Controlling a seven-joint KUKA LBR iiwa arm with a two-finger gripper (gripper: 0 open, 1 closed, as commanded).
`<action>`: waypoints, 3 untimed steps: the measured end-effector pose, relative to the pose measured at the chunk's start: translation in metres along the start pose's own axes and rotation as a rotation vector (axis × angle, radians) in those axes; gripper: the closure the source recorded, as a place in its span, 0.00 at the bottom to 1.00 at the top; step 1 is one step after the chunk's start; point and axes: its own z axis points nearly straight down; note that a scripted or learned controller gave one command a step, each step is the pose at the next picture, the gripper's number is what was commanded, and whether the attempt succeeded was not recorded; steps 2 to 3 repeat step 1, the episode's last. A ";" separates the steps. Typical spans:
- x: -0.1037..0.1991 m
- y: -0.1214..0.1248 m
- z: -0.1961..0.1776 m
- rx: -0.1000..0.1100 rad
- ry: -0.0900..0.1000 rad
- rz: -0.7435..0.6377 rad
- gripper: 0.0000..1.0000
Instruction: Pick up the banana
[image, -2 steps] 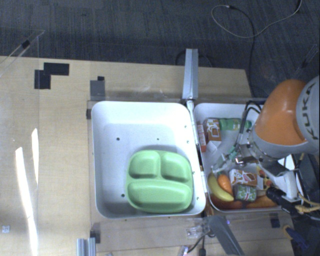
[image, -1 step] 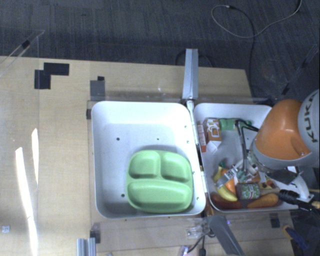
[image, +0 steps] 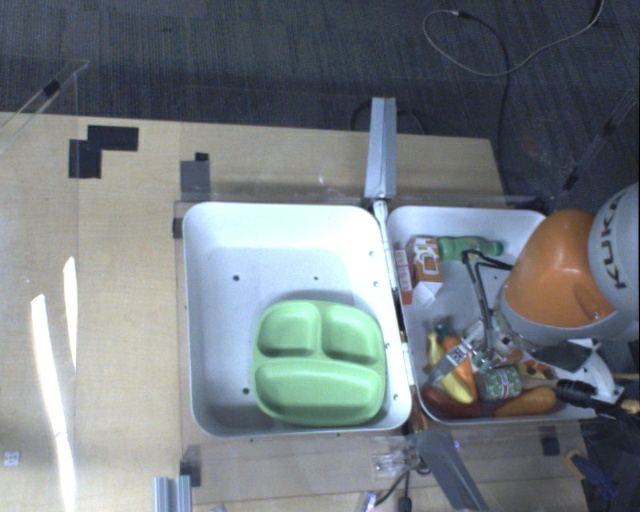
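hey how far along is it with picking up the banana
Done: the arm has reached the right bin, and its gripper sits low among the clutter. In hand: nothing I can confirm; the banana lies in the pile beside the gripper. Left: a clear grasp, then lifting it out. The green tray sits in the left bin.

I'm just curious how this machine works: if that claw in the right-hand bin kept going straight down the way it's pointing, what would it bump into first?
Most likely the banana, which lies right beneath the gripper among other toy foods. Depth is hard to judge from above, so a neighbouring piece might touch first.
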 end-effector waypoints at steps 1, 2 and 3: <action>0.000 0.003 -0.009 -0.003 0.000 0.001 1.00; 0.000 0.003 -0.009 -0.003 0.000 0.001 1.00; 0.000 0.003 -0.009 -0.003 0.000 0.001 1.00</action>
